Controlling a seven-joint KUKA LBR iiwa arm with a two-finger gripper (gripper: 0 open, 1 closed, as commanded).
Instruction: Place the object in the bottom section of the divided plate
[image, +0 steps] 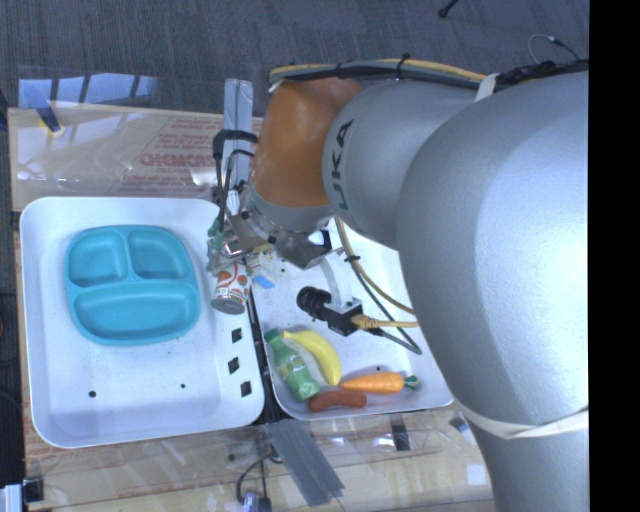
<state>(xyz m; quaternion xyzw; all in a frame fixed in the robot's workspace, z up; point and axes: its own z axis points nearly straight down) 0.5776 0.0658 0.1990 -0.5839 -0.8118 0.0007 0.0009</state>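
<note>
Huge grey arm (500, 230) nearest the lens, filling the right side, orange band (290, 140) above the wrist. Reaching left to the seam between the two white bins. Pincer (232, 262) down over the inner edge of the left bin (120, 400), clamped on a small can (230, 288) with a white, red-marked label. Can upright or nearly so, between the fingers, just right of the blue divided plate (130, 283) and apart from it. Possibly touching the bin floor; hard to tell at this slant.

Divided plate lying in the upper left part of the left bin, two small sections at the top, one wide section at the bottom, all bare.

Right bin (385, 290) holding a yellow banana (315, 350), a green bottle (293, 370) just beside it, an orange carrot (375, 382) and a brown sausage (338, 400) near the lower rim. Black fitting (328, 308) with a yellow cable hanging from the arm above them.

Wooden worktop (150, 470) showing below the bins, clear plastic sheet (110, 140) with red print behind the left bin.
</note>
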